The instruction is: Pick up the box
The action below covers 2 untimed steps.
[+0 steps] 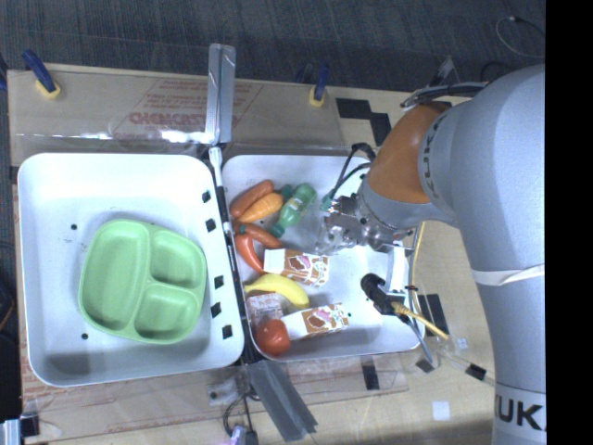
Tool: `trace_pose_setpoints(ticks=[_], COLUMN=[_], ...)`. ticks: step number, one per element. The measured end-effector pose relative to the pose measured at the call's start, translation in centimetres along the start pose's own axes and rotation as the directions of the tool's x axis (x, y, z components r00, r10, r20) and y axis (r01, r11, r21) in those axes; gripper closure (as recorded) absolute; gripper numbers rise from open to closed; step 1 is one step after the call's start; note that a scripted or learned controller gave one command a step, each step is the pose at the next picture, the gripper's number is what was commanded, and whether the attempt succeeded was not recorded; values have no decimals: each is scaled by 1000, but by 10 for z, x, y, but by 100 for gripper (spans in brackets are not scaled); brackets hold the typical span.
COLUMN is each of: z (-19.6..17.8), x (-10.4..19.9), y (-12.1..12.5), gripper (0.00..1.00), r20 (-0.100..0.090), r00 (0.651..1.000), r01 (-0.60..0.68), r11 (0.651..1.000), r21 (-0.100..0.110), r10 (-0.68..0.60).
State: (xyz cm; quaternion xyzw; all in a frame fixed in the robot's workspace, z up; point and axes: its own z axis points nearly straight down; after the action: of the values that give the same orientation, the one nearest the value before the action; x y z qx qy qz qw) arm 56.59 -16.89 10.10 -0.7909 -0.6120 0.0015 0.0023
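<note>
Two small white cartons with printed pictures lie in the right bin (pixel 389 179). One box (pixel 306 267) is near the bin's middle, and a longer box (pixel 315 321) lies close to the front wall. My gripper (pixel 332 227) hangs over the bin's middle, just up and right of the first box and beside a green bottle (pixel 295 205). Nothing shows between its fingers.
The right bin also holds two carrots (pixel 257 202), a red pepper-like piece (pixel 252 245), a banana (pixel 278 289) and a red tomato (pixel 271 337), all crowded at its left side. A green divided plate (pixel 142 281) sits in the left bin (pixel 56 184).
</note>
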Motion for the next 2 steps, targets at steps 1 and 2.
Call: trace_pose_setpoints(ticks=[1,2], z=[-10,-10], x=[0,0], y=[0,0], gripper=[100,0], r20=[0,0], r00=[1000,1000], r01=[4,4], r11=[1000,1000], r21=[2,2], r10=[-4,-4])
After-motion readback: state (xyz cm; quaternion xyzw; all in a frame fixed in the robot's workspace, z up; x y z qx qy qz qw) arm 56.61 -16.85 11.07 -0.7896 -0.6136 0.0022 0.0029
